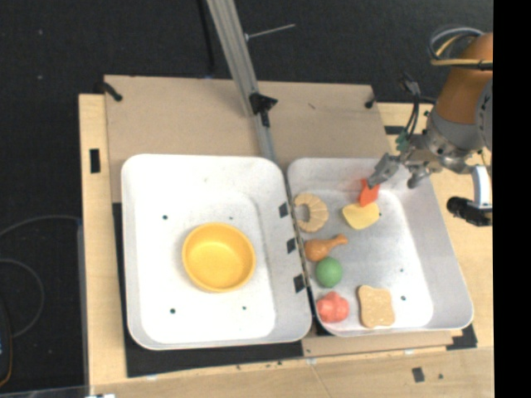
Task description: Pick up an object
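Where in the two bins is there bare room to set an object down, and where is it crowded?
Left bin: bare floor all around the yellow bowl. Right bin: free along its right side, past the cheese wedge and toast. Crowded along its left edge, from pretzel through drumstick to green ball.

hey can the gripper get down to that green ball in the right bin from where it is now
Probably yes. The gripper hovers at the right bin's far edge, and the green ball lies uncovered, though the drumstick and red piece sit close beside it.
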{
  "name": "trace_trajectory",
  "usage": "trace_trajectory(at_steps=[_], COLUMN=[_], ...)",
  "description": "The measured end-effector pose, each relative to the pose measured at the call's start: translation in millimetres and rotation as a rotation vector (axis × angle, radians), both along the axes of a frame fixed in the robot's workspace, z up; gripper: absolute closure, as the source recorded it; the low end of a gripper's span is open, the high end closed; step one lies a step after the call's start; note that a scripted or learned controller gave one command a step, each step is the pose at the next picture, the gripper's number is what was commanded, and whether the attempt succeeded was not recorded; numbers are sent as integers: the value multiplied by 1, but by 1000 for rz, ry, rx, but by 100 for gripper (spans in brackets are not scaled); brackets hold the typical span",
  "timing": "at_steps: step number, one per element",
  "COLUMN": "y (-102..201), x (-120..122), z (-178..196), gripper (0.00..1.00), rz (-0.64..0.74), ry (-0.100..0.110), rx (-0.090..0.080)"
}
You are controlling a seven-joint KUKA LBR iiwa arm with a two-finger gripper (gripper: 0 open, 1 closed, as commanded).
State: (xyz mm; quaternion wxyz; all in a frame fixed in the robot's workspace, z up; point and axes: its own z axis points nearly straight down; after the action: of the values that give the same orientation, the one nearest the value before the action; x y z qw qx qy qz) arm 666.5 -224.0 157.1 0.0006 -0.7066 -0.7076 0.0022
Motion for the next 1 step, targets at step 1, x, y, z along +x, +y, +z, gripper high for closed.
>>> trace_trajectory(at_steps=[1], y=[-2], x=[2], z=[-46], gripper=[0], rz=[1], ry=[-11], rx=[-1])
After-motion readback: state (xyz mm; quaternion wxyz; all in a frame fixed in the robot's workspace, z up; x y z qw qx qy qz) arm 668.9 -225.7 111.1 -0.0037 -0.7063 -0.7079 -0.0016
